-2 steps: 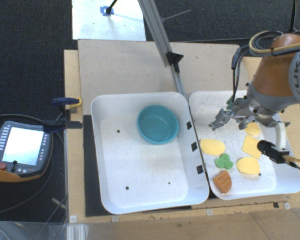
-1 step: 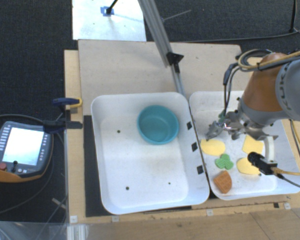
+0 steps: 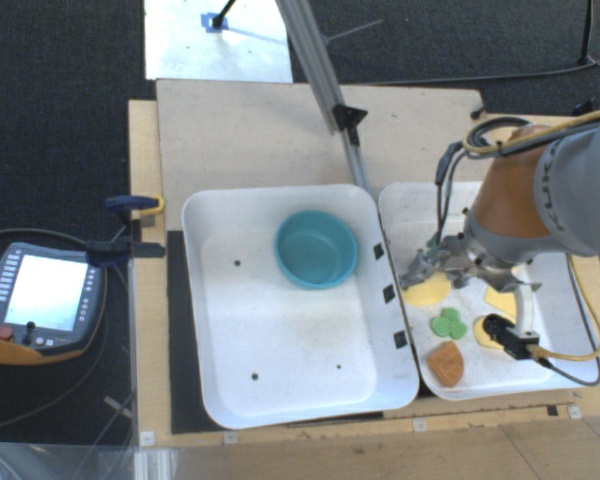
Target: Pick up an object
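Note:
My gripper [image 3: 420, 270] hangs low over the left part of the right bin [image 3: 412, 206], at the upper edge of a pale yellow piece [image 3: 427, 292]. Whether it touches that piece I cannot tell. Just below lie a green lumpy item [image 3: 447, 323] and an orange-brown one [image 3: 445, 364]. Two more yellow pieces, one [image 3: 500, 301] above the other [image 3: 486, 337], lie to the right, partly hidden by the wrist and its cable. A teal bowl [image 3: 316, 248] stands upright in the upper part of the left bin [image 3: 240, 368].
The orange-banded arm [image 3: 520, 203] covers the right bin's upper right. A slanted metal pole [image 3: 315, 58] runs from the top down to the gap between the bins. A teach pendant [image 3: 35, 303] lies off the bench at left, beside a clamp [image 3: 135, 205].

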You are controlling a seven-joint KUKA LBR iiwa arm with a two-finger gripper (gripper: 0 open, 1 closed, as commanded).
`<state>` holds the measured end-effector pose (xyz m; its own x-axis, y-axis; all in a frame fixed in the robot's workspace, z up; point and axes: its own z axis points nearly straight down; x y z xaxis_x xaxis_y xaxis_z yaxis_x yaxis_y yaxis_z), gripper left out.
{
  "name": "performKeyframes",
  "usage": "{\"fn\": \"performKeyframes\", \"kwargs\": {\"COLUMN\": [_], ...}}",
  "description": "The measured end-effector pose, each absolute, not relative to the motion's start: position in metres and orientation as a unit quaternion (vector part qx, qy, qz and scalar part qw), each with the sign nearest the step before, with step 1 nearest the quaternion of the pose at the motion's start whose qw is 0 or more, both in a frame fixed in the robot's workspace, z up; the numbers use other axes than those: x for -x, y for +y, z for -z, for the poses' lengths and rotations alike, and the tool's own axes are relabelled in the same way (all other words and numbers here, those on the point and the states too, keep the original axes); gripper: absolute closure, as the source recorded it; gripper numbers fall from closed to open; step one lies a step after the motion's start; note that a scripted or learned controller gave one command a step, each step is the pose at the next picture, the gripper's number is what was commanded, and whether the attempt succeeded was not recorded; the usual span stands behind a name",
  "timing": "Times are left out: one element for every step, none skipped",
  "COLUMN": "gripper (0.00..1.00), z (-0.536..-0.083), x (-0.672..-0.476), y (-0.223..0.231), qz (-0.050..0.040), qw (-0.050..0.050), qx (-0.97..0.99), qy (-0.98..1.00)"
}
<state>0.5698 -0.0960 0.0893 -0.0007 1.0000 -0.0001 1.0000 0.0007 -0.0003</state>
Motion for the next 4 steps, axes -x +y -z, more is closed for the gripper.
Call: {"fn": "performKeyframes", "kwargs": {"gripper": [1.0, 1.0, 1.0, 1.0], "z": [-0.103, -0.153, -0.195, -0.243], "x": [-0.573, -0.564, -0.562, -0.555], "y": [-0.096, -0.094, -0.091, -0.087], "qz": [0.0022, 0.0007, 0.0005, 0.0008], "qw": [-0.003, -0.001, -0.001, -0.001], "qx": [0.706, 0.707, 0.707, 0.707], "qy": [-0.708, -0.708, -0.708, -0.708]}}
